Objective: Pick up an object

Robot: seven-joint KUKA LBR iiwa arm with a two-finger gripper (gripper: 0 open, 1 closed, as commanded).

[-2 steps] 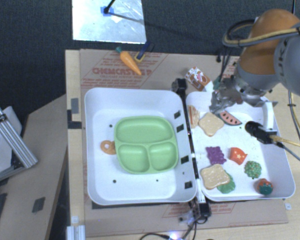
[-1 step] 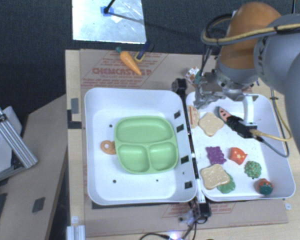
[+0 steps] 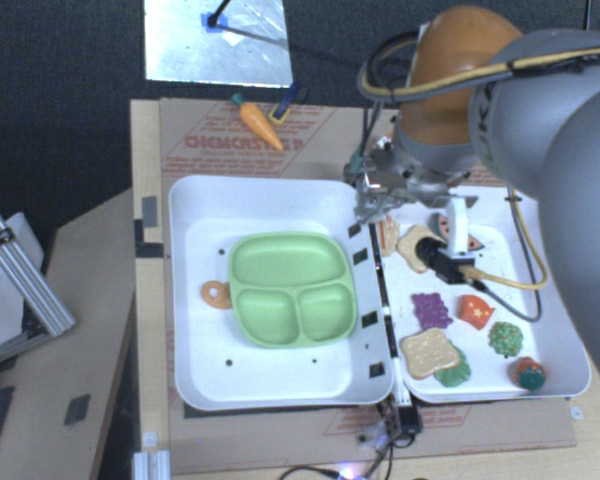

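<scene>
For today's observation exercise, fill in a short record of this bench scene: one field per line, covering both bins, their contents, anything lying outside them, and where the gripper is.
left bin: green divided plate; pretzel-shaped toy beside it
right bin: toy foods
right bin contents: bread slice, purple grapes, red piece, broccoli, red-green piece, tan piece
outside bins: toy carrot on cardboard behind left bin
gripper: over the divider at the bins' rear, near the tan piece
finger state: cannot tell
</scene>
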